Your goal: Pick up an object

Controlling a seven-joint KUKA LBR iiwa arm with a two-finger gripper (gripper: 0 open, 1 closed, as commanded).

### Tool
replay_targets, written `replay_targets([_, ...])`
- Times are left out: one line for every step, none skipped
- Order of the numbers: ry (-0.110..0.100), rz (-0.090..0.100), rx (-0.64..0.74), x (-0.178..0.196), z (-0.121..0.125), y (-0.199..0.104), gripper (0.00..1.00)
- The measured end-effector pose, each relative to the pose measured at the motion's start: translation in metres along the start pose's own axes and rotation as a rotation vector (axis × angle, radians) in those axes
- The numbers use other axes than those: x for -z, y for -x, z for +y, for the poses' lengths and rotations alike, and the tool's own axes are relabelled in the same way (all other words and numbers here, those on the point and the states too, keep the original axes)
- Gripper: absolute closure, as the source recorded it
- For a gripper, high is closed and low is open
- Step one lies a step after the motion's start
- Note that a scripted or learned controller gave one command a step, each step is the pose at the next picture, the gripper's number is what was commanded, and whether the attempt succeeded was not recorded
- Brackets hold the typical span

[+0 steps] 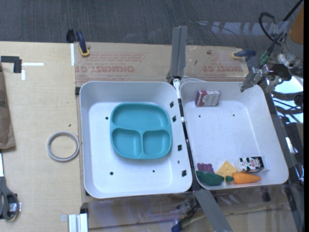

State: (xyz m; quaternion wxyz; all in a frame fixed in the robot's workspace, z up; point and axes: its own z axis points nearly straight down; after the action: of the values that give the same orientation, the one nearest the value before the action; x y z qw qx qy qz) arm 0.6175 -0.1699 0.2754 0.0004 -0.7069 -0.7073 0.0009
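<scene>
The left bin (91, 144) holds a teal tray (141, 130) lying flat near its middle, with bare white floor all round it. The right bin (231, 144) is open across most of its floor. Its things keep to the edges: a small red-and-white carton (207, 98) lies near the far wall, and along the near wall sit a green piece (209, 178), a purple bunch (204, 167), a yellow wedge (226, 168), an orange carrot (246, 178) and a black-and-white carton (251, 164), packed close together. The gripper (254, 77) hangs over the right bin's far right corner, apart from every object; I cannot tell how its jaws stand. A grey ring (63, 145) lies on the bench left of the bins.
</scene>
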Motion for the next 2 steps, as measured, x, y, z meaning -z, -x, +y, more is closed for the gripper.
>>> replay_targets([0.0, -0.001, -0.296, -0.033, 0.041, -0.001, 0.0])
replay_targets([-0.003, 0.0, -0.577, -0.068, 0.041, -0.028, 0.0])
